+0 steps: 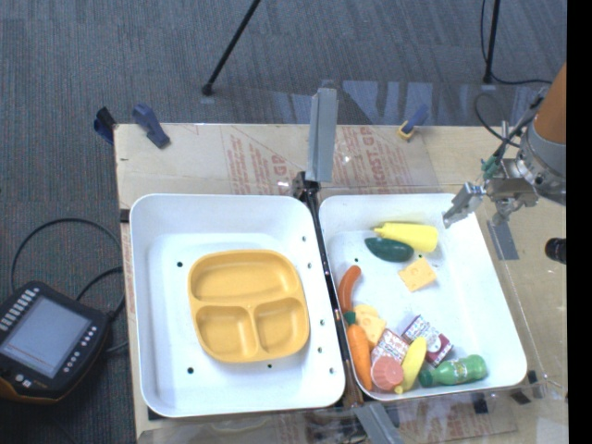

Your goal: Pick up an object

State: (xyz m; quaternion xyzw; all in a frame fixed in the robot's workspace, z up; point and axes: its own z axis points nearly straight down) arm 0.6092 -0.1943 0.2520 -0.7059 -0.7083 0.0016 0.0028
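My gripper point(481, 220) hangs over the right rim of the right bin point(495, 285), open, with nothing between its fingers point(459, 206). To its left lie a yellow toy vegetable point(408, 236), a dark green pepper point(388, 249) touching it, and a cheese wedge point(417, 275). A red sausage point(348, 288) lies along the bin's left wall. At the bin's front sit an orange carrot point(359, 354), a pale yellow piece point(370, 322), red-and-white packets point(421, 337), a banana point(413, 361), a pink disc point(388, 374) and a green bottle point(455, 370).
The left bin point(157, 248) holds a yellow divided plate point(248, 305). A grey post point(323, 137) stands upright behind the seam between the bins. A pendant point(42, 339) lies left of the bench, and tripod legs stand behind it.
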